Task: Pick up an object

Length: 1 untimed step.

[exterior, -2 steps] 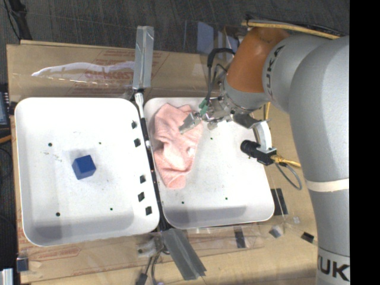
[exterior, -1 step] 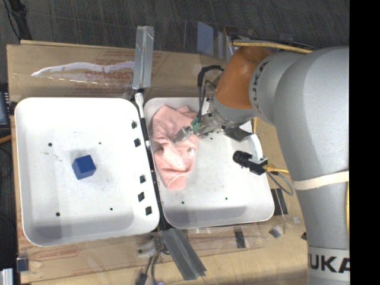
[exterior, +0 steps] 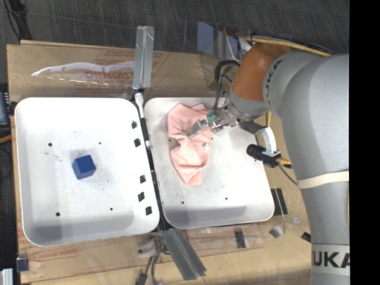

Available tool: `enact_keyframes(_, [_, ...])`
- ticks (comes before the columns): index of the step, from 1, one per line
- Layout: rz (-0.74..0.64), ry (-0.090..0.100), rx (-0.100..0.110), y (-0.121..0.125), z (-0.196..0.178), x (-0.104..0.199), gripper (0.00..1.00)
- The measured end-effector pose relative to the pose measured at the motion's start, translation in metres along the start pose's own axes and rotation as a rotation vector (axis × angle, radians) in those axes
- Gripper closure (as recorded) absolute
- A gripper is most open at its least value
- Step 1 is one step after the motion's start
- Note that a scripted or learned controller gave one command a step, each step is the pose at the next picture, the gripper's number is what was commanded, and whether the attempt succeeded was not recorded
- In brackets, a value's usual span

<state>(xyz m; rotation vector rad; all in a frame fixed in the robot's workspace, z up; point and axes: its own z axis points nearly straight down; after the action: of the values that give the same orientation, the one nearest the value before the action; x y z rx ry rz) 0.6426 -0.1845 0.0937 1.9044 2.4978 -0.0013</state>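
arm [exterior: 309,129] reaching in from the right, "KUKA" printed low on it | right bin [exterior: 237,200] has the pink cloth [exterior: 189,142], lying lengthwise top to bottom | fingers [exterior: 202,125] right at its upper right edge, can't tell if they're pinching it | blue cube [exterior: 84,166] over in left bin [exterior: 35,218]

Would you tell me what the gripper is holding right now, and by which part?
It cannot be told: the gripper sits on the upper right edge of the pink cloth, but a hold isn't visible.
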Motion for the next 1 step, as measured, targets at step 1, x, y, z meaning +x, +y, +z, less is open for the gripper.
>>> enact_keyframes(1, [-0.002,0.0,0.001,0.0009,-0.0105,0.0008,1.0])
